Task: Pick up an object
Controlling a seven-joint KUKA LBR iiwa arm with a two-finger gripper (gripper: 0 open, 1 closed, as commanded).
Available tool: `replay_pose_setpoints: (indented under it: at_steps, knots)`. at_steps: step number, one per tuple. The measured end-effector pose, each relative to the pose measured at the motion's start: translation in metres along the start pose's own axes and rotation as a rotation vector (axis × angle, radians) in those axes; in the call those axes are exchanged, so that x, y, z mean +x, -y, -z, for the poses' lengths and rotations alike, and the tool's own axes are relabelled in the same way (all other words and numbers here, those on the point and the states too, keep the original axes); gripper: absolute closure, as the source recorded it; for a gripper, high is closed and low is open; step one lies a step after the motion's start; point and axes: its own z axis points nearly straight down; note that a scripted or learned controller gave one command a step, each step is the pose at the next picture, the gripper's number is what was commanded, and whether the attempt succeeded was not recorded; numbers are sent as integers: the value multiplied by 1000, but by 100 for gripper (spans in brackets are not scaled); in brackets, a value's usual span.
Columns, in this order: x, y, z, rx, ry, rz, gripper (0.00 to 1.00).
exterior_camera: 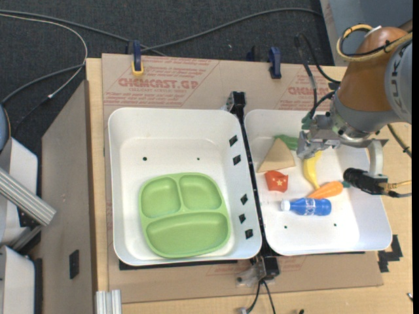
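Note:
The right bin (pixel 366 231) holds a yellow banana (pixel 309 170), an orange carrot (pixel 326 190), a blue bottle (pixel 308 206), a red block (pixel 277 181), a tan wedge (pixel 277 154) and a green piece (pixel 285 140) behind the wedge. My gripper (pixel 315 145) hangs low over the banana's upper end, at the back of the right bin. The orange-banded wrist (pixel 366 84) rises above it on the right and hides the fingers' stance.
The left bin (pixel 124 149) holds a green divided plate (pixel 184 213). A black divider with clips (pixel 242 175) runs between the bins. Cables (pixel 373 183) trail off the arm over the right bin's right side. Blue clamps (pixel 275 63) sit on the cardboard's far edge.

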Motion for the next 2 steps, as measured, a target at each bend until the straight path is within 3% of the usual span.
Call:
replay_pose_setpoints:
  at_steps: [1, 2]
  knots:
    - [0, -2, 45, 1, -1, 2, 100]
    - [53, -14, 55, 4, -3, 7, 100]
